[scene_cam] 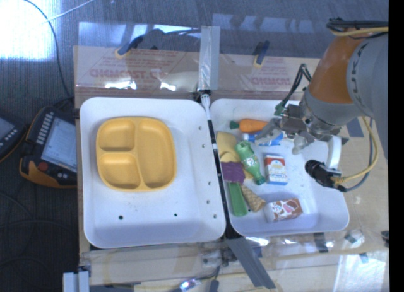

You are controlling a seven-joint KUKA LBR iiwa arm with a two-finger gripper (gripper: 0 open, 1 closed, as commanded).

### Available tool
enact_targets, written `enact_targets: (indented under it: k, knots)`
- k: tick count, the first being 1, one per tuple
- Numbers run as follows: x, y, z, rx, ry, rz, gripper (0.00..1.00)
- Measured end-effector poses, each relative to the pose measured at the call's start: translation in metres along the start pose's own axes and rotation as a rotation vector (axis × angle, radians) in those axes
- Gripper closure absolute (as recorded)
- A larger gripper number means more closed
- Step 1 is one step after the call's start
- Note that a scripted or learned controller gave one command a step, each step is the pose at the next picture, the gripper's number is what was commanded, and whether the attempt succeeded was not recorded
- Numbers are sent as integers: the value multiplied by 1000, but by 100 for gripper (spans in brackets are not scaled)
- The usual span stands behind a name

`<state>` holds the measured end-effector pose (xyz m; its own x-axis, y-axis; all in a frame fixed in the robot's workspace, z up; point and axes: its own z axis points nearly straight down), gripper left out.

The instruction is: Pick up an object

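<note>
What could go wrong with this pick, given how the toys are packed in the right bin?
1. The gripper hangs over a tight cluster: the carrot, a blue item and the green bottle lie close together, so the fingers may strike a neighbour or pinch two things.
2. The carrot lies near the right bin's back wall, leaving little room for a finger.

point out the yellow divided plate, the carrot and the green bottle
yellow divided plate [136, 154]: camera view, on the ridge between its compartments
carrot [254, 124]: camera view, middle of the orange body
green bottle [250, 161]: camera view, middle of the bottle's body
</note>
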<state>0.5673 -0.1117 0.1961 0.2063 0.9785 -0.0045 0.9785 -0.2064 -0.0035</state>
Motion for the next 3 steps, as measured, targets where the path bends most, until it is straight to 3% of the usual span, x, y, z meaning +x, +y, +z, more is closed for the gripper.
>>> enact_targets:
  k: [1,2,3]
  knots:
    - [-33,6,94,-23,0,-81,0]
    - [-67,6,102,-26,1,-142,0]
    - [-66,10,91,-36,1,-142,100]
